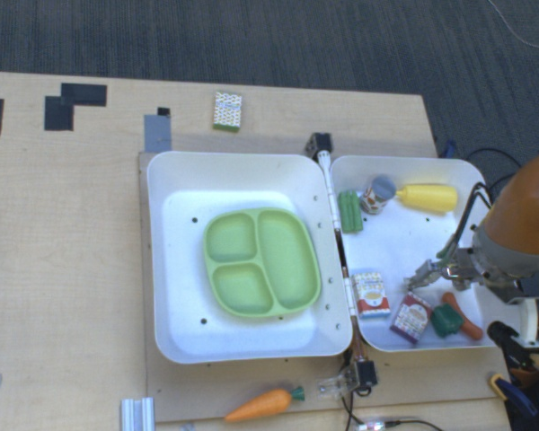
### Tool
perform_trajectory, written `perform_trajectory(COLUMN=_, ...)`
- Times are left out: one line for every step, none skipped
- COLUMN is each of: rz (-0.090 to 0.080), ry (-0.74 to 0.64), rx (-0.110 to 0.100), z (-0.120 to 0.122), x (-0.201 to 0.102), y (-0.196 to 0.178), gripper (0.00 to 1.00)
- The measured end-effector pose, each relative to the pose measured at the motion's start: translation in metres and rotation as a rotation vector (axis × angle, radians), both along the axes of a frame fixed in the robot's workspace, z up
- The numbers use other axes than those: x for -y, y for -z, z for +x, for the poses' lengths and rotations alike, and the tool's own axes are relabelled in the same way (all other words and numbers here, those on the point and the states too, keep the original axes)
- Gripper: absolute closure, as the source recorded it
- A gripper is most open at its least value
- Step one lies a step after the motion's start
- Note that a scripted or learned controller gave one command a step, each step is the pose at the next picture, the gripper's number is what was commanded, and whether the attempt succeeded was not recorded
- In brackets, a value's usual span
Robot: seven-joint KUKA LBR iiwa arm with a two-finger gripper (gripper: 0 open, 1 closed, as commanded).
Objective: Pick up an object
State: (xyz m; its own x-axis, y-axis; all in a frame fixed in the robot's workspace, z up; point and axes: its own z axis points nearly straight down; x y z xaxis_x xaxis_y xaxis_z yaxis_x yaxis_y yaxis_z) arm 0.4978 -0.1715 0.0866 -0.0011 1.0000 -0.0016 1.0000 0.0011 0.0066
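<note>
Nothing picked yet. Gripper (422, 277) low in right bin (404, 227), fingers apart and holding nothing, near snack packet (411, 317) and small carton (370, 294).

Grey arm (512, 263), broad orange band above wrist, thin metallic jaws, black cable alongside.

You see two white bins side by side: the left bin (162, 241) holds a green divided plate (261, 263); the right bin (404, 250) holds a yellow object (428, 197), a green block (349, 211), a small white carton (371, 294), a dark red packet (411, 317) and a toy carrot with a green top (455, 319). The gripper (424, 277) hangs low over the right bin, just above the packet. Another carrot (262, 404) lies on the bench near the front edge.
</note>
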Motion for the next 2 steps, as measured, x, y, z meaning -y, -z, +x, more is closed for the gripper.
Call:
perform_trajectory(rz=0.000, ry=-0.003, rx=0.003, z=0.013, x=-0.048, y=0.000, gripper=0.00)
perform_trajectory(rz=0.000, ry=0.000, rx=-0.002, z=-0.010, x=0.013, y=-0.045, gripper=0.00)
